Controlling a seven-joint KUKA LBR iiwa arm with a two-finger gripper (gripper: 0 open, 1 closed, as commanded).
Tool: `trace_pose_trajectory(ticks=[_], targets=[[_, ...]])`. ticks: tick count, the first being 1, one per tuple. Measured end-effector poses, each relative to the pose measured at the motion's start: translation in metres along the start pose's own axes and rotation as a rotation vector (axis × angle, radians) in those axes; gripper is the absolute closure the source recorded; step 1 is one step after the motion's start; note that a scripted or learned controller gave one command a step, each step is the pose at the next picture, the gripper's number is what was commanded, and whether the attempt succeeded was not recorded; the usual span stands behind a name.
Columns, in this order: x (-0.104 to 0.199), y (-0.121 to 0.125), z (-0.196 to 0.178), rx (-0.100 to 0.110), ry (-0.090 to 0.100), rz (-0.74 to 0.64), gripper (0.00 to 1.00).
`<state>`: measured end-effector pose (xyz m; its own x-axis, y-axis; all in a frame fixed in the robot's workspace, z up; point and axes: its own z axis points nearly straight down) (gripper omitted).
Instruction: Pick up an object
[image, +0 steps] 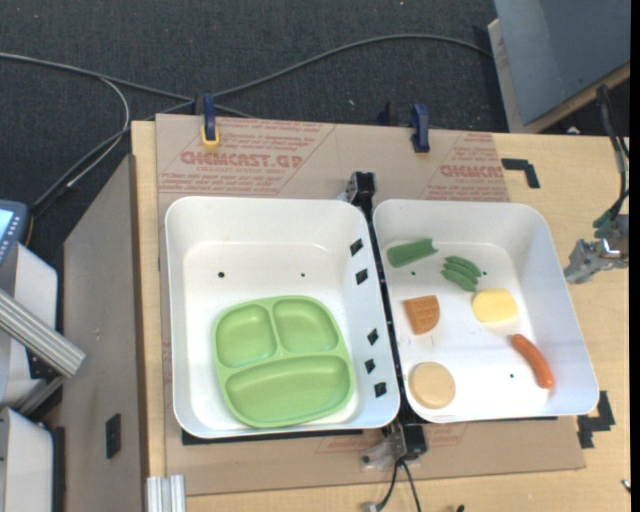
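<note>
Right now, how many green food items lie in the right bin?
2. One green piece lies near the bin's back left corner, and a second green piece lies just to its right, above the yellow item. Nothing seems to cover others.

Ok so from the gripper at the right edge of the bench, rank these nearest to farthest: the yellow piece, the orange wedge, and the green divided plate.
From the gripper, in the camera view:
1. Yellow piece, right bin, towards its right side.
2. Orange wedge, right bin, near the divider.
3. Green divided plate, left bin, front.
</note>
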<state>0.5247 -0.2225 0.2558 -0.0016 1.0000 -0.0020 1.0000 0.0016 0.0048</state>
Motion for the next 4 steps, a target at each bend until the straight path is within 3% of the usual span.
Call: trace_pose_trajectory(ticks=[2, 3, 4], targets=[[0.117, 0.000, 0.013, 0.007, 0.005, -0.005, 1.00], [0.174, 0.012, 0.022, 0.008, 0.005, -0.005, 1.00], [0.218, 0.013, 0.030, 0.008, 0.004, -0.002, 1.00]])
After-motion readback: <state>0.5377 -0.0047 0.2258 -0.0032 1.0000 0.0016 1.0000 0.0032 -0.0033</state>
